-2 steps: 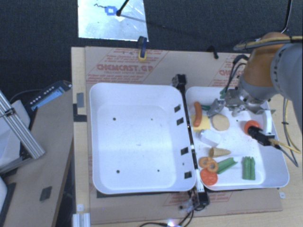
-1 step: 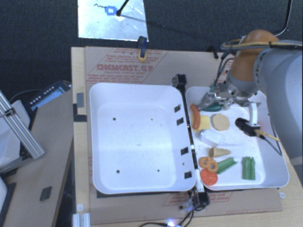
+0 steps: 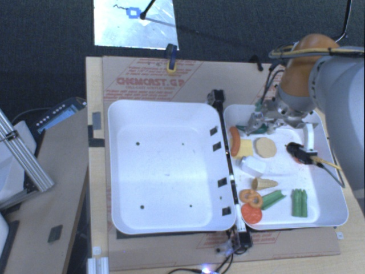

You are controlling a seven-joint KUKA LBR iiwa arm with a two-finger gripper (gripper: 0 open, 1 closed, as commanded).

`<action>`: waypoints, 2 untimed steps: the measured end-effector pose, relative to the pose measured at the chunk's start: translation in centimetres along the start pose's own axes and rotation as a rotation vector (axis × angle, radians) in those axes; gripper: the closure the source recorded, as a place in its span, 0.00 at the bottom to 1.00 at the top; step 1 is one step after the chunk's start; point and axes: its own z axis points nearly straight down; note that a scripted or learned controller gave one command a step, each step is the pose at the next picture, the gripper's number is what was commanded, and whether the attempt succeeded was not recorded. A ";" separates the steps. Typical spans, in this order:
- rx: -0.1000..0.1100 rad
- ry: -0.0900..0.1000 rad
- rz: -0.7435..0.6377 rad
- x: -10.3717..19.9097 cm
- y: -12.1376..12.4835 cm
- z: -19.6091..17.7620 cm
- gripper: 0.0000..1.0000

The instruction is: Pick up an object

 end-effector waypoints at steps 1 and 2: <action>-0.026 0.004 -0.009 12.2 0.8 -9.8 1.00; -0.015 0.001 0.001 15.2 0.6 -10.1 1.00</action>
